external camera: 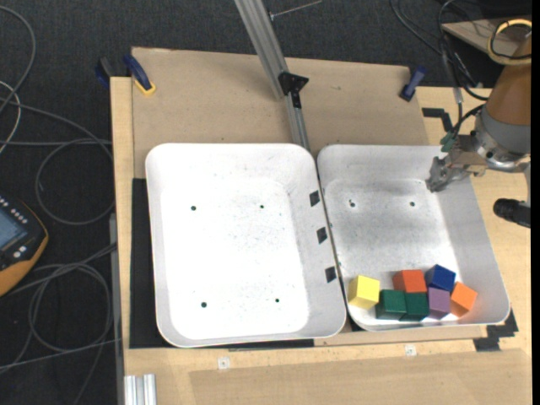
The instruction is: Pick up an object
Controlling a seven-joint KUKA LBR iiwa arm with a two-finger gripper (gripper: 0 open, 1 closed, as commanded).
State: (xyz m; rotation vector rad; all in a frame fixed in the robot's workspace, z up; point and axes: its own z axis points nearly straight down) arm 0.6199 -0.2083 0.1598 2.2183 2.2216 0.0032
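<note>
The gripper [440,175] hangs over the far right part of the right bin [380,226], near its rim, with the grey arm [506,116] reaching in from the right. Whether its fingers are open or closed cannot be told at this size, and nothing is seen between them. The blocks sit well apart from it, huddled along the near edge of the right bin: a yellow block [365,290], a green block [402,305], a red-orange block [412,281], a blue block [440,276], a purple block [439,300] and an orange block [463,296]. The left bin [232,243] lies just beside it on the wooden bench [211,99].
</note>
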